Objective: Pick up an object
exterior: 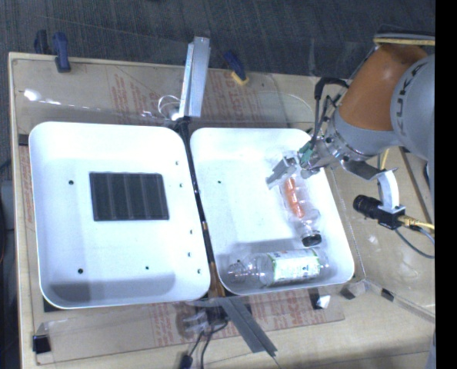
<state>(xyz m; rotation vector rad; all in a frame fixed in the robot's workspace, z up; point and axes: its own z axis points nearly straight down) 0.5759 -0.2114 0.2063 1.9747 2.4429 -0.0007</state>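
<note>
A clear bottle with orange contents (298,202) lies lengthwise near the right bin's right wall, its black cap (311,239) pointing toward the front. My gripper (284,171) hangs low over the far end of this bottle, reaching in from the right. Nothing can be made out in its grasp. A second clear bottle with a white and green label (288,267) lies on its side along the front wall of the right bin (236,198).
A black ribbed rectangular pad (128,196) lies flat in the middle of the left bin (59,260). A metal bar (195,75) stands behind the gap between the bins. Blue clamps (60,50) hold the board's far edge.
</note>
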